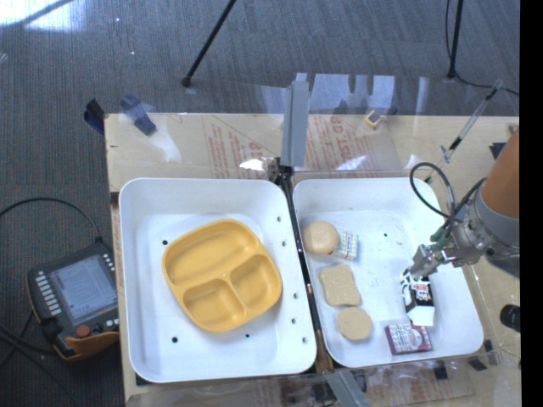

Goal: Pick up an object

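The right bin (382, 195) holds several small items. A round tan bun (321, 237) lies at its left with a small white packet (345, 245) beside it. Below them sit a toast-shaped piece (339, 285) and a round biscuit (355, 323). A small dark-and-white carton (421, 300) lies near the right wall, and a reddish packet (408, 337) rests at the front right. My gripper (423, 264) reaches in from the right and hangs just above the carton's upper end. Nothing visibly hangs from it.
The left bin (144, 202) carries a yellow divided plate (222, 274). A grey post (294, 130) stands behind the seam between the bins. A black cable (424, 185) loops over the right bin's far right corner. A teach pendant (75, 297) lies on the floor at left.
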Tool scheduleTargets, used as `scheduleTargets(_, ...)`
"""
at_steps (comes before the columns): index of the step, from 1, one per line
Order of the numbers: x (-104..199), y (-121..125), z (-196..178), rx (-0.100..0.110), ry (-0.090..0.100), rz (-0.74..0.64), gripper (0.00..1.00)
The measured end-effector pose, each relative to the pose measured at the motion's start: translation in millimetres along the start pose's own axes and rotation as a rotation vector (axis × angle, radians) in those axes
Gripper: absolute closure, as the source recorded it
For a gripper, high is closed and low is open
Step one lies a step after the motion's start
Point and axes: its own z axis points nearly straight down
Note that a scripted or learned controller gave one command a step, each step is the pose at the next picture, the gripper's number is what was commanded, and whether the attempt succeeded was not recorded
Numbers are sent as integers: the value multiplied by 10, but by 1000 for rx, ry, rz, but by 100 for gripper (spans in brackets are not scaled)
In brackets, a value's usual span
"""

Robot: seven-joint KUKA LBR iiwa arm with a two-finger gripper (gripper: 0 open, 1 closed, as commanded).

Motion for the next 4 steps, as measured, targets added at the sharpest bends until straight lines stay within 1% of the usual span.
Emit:
scheduleTargets(1, 103, 6, 1255, 0, 2, -307, 100)
scheduleTargets(2, 102, 7, 1170, 2, 4, -304, 100)
scheduleTargets(3, -586, -72, 1236, -3, 0, -351, 100)
scheduleTargets(4, 424, 48, 742, 0, 1, -353, 100)
